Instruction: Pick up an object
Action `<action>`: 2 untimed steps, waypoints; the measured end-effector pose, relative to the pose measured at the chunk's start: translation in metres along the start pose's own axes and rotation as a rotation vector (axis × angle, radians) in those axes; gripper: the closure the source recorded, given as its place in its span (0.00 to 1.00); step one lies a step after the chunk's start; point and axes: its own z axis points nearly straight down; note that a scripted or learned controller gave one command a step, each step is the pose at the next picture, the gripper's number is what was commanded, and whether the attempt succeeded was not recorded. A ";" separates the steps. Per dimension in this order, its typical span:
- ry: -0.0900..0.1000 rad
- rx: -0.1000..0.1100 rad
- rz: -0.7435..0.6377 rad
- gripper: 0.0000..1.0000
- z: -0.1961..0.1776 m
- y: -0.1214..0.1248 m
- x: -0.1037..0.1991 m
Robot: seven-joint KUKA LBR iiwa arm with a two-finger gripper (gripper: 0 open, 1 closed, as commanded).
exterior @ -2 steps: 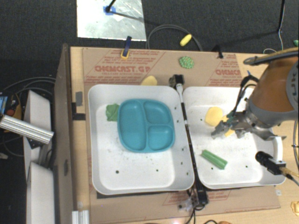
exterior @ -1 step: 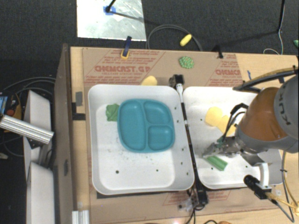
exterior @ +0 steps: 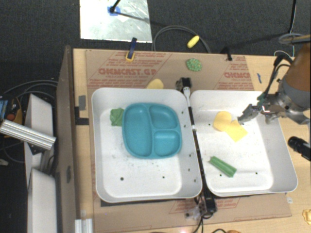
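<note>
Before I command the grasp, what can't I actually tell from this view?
- Gripper: small and blurred in the camera view; whether it touches the yellow object is unclear.
- Green piece in the left bin: partly hidden by the blue divided plate.
- Arm: cut off by the right edge.

The arm [exterior: 297,89] is grey and rounded, with an orange band above its wrist. Thin dark cables loop along its upper side. The two-finger gripper [exterior: 244,115] is dark metal with slim grey fingers.
</note>
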 end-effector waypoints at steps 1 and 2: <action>0.007 0.024 0.004 0.00 0.087 0.018 -0.020; 0.006 0.021 0.004 0.00 0.112 0.023 -0.024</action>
